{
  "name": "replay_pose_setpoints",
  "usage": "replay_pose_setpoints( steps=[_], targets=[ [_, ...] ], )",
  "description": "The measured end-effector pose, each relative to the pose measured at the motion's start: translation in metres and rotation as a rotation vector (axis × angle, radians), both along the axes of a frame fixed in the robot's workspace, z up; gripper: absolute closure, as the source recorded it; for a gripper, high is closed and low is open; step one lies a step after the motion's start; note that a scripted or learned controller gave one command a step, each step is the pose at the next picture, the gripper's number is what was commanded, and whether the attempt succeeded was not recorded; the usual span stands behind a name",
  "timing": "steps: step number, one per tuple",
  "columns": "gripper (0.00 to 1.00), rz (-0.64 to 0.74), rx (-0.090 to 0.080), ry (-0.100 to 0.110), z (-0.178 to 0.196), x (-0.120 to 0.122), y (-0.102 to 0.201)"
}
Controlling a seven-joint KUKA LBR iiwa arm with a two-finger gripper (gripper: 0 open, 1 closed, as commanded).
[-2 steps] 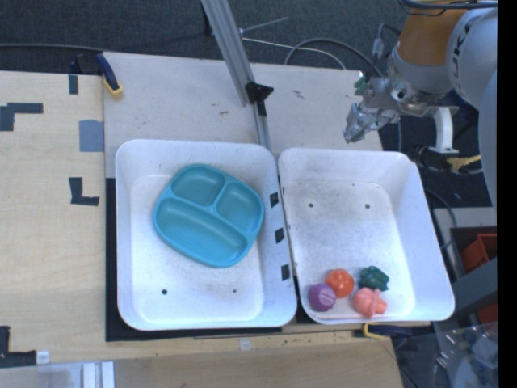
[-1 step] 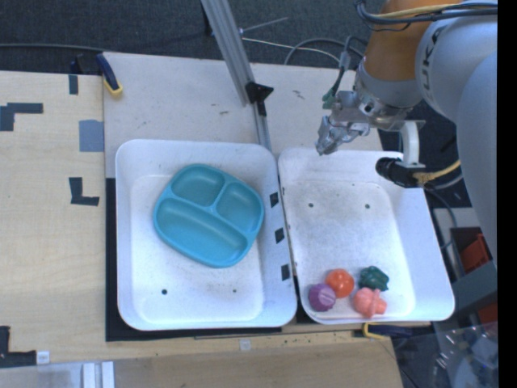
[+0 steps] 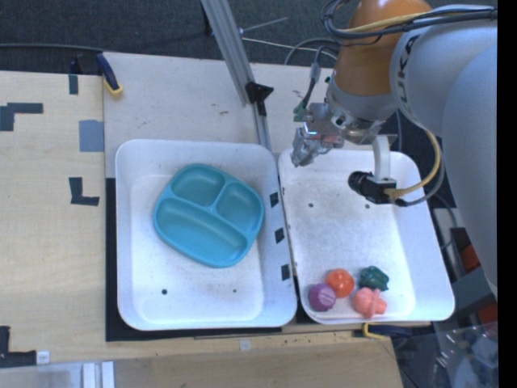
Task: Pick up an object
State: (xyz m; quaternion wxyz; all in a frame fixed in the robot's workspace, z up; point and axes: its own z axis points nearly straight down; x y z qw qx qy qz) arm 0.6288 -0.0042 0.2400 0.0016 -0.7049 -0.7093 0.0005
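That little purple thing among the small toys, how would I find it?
Look in the right-hand white bin, at its near edge, where four small toys cluster. The purple toy is leftmost, just below the orange ball; it alone is purple.

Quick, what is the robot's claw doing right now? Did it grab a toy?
Gripper: over the far corner of the right bin, no toy between its fingers; open or closed cannot be told.
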Motion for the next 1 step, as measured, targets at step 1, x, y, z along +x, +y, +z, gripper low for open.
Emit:
replay_pose_setpoints(
  steps=[1],
  targets=[
    [1.0, -0.001, -0.001, 0.001, -0.0092, -0.014, 0.0437]
  ],
)
